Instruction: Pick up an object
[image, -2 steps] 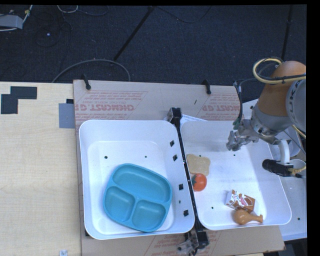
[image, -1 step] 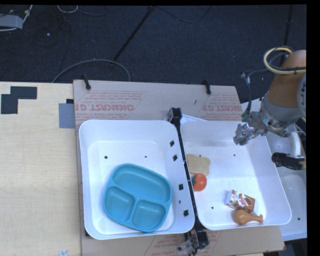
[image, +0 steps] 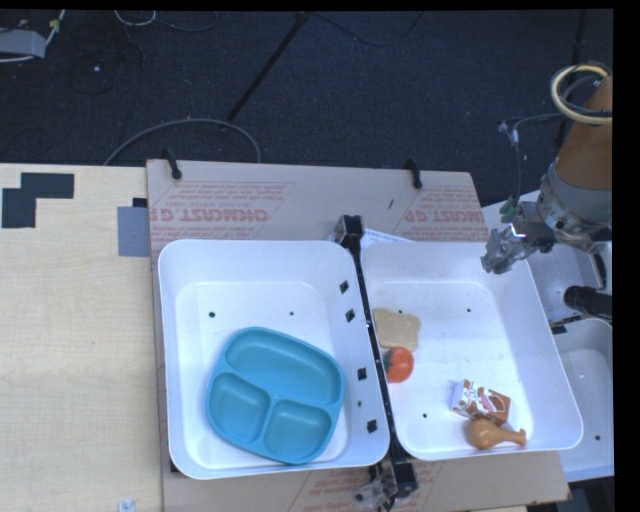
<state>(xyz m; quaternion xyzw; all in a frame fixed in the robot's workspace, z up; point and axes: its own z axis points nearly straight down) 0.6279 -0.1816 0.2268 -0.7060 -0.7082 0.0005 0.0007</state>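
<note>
The claw (image: 500, 250) is at the right side of the frame, a little above the middle, over the upper right corner of the right bin (image: 520, 300). It is too small and dark to tell how it stands, and I see nothing inside it. The grey arm (image: 580, 190) with its orange band goes up from it to the upper right corner.

The things that can be picked all lie in the right bin, below and to the left of the claw and well apart from it. I count four of them. One tan flat piece (image: 396, 328), like a slice of bread, lies near the left wall. One red round thing (image: 399, 365), like a tomato, touches its lower edge. One small white and red packet (image: 480, 401) lies near the lower right corner, and one brown chicken leg toy (image: 492, 434) is just below it, touching it.

There are two white bins side by side on the worktop (image: 70, 330). The left bin (image: 190, 270) contains one blue tray (image: 276, 394) with three compartments, in its lower half.
</note>
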